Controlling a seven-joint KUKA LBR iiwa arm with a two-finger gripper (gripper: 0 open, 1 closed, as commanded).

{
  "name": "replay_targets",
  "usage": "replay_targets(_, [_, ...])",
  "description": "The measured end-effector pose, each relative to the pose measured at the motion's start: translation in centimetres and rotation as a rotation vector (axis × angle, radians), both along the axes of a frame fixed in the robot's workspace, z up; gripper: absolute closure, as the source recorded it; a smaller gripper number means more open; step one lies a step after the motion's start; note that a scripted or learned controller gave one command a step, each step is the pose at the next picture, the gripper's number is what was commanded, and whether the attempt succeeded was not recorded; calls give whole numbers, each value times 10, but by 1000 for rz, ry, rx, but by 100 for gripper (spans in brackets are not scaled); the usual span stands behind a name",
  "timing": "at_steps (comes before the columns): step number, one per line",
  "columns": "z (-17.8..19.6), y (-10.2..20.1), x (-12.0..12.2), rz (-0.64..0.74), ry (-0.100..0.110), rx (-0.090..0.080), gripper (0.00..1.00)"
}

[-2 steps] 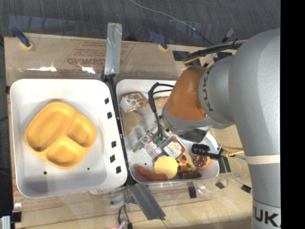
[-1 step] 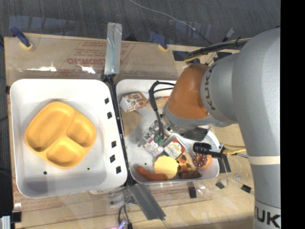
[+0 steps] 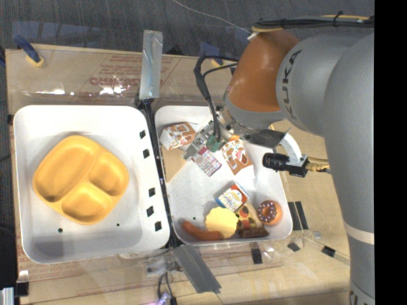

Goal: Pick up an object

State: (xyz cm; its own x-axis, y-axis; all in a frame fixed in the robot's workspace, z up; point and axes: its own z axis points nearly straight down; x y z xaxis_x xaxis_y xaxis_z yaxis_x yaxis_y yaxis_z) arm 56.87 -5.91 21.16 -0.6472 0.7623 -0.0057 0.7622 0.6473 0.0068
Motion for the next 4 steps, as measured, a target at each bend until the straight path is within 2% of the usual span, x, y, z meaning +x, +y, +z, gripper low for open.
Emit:
replay_targets(1, [59, 13, 66, -227, 7, 0, 100])
replay_targets(4, [87, 20, 67, -193, 14, -6, 100])
